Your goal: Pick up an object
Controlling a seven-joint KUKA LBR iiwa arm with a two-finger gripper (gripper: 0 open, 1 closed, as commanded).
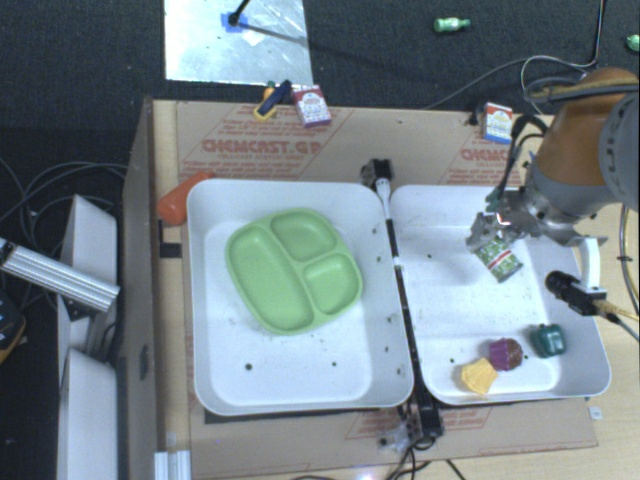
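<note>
Where the right bin [440, 308] reaches its upper right part, a small green-and-white packet [498, 259] lies tilted on the white floor, right of the frame's centre. The gripper [489, 232] sits directly above it, its tip meeting the packet's upper edge in this slanted view. Whether the claw is wide, narrow or closed on the packet cannot be told from here, as the metal end and the packet run together. The arm [590, 148], grey with its orange band, comes in from the right edge of the frame. Lower in the same bin, near its bottom edge, three small things sit close together: a purple object [505, 353], a yellow object [478, 376] touching it at the lower left, and a teal object [548, 340] just to the right. Dark specks dot the bin floor. The left bin [300, 368] holds a green divided plate [293, 270] with three compartments, lying flat in the middle. An orange object [172, 200] rests just outside that bin's upper left corner. On the cardboard sheet [260, 148] behind the bins, a red-and-white carton [313, 106] stands beside a yellow-and-black item [270, 100], and a blue-and-white carton [497, 123] stands further right. On the dark floor at the top, a green bottle [451, 25] lies on its side and a silvery sheet [237, 23] lies at the upper left.
</note>
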